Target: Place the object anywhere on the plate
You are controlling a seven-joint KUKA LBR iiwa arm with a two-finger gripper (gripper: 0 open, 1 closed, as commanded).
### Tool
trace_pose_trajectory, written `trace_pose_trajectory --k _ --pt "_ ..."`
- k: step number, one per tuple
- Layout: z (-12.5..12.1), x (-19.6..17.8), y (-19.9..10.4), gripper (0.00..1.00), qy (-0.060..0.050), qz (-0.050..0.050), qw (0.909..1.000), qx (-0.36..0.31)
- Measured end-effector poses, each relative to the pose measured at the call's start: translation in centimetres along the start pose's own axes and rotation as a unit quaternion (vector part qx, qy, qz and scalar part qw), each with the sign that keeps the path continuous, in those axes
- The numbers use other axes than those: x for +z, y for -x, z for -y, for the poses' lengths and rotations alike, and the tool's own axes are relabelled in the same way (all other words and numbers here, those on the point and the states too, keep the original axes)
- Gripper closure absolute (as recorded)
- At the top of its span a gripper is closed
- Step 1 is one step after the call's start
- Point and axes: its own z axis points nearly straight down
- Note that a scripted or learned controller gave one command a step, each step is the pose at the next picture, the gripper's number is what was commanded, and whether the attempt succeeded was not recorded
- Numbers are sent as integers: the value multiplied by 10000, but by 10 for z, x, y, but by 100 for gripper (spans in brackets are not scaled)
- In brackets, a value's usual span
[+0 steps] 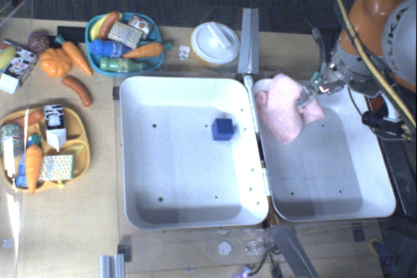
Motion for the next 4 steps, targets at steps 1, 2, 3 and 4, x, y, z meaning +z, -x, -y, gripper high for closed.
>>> trace_pose_trajectory --k 1,2,3,4 --pt "-2 -44 -1 100 8 0 10000 -41" --pt "-12 -36 -50 100 0 -10 9787 -2051" --pt "-29 -29 -98 100 14 0 9185 -3955" --pt "-56 -28 -142 100 29 9 8356 -5494"
